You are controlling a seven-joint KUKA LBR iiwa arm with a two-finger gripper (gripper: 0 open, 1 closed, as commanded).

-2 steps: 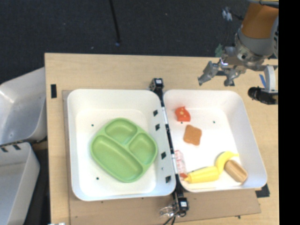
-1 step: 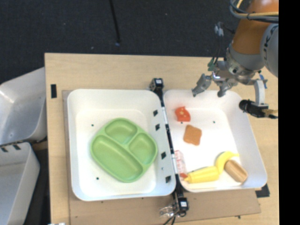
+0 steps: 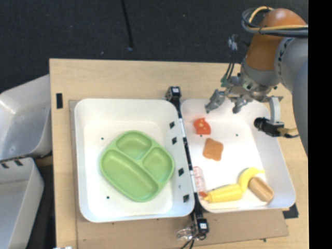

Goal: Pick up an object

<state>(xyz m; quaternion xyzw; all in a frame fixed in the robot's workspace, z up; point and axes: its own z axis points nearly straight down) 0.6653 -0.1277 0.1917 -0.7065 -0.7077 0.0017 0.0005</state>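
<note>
My gripper [image 3: 226,104] hangs over the far edge of the right bin [image 3: 270,149], its two grey fingers spread open with nothing between them. A small red piece [image 3: 202,126] lies just below and left of the fingers. Closer to the front rests an orange-brown flat piece [image 3: 213,149]. Along the front wall lie a yellow corn-like toy [image 3: 224,193], a yellow banana [image 3: 248,176] and a tan bread-roll shape [image 3: 260,189].
The left bin [image 3: 88,191] bears a green divided plate [image 3: 137,165]. A small clear packet with red print [image 3: 198,179] sits against the divider between the bins. Wooden bench edge runs around both bins.
</note>
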